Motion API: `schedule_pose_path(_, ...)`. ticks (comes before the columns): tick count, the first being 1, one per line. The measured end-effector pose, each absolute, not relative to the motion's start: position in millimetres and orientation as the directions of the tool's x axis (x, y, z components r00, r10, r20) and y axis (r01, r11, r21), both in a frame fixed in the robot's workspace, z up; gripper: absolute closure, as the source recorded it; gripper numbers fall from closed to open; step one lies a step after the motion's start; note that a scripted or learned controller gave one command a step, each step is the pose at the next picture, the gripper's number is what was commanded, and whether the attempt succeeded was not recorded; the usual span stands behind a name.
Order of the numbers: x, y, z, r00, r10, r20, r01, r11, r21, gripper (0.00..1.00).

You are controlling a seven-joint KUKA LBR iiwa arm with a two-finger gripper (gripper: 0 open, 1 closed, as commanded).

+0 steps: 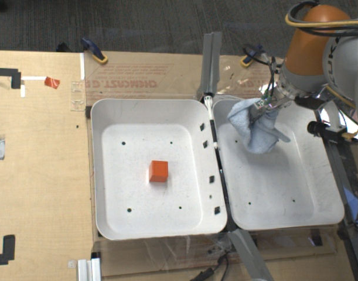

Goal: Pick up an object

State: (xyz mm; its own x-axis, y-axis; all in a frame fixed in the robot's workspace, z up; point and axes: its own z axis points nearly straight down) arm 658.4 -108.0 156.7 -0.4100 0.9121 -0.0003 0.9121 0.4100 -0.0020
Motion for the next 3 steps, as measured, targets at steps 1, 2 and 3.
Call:
schedule_pose_path(1,658.9,-111,184,-0.322,0.947,-0.002,0.947,0.322,0.001,1.00)
schedule_pose_path(2,656.0,-67,191,-0.214,0.977,-0.001,0.977,0.214,-0.001,1.00)
schedule_pose_path(3,658.7,-31,191,-0.159,0.987,-0.001,0.987,0.159,-0.001,1.00)
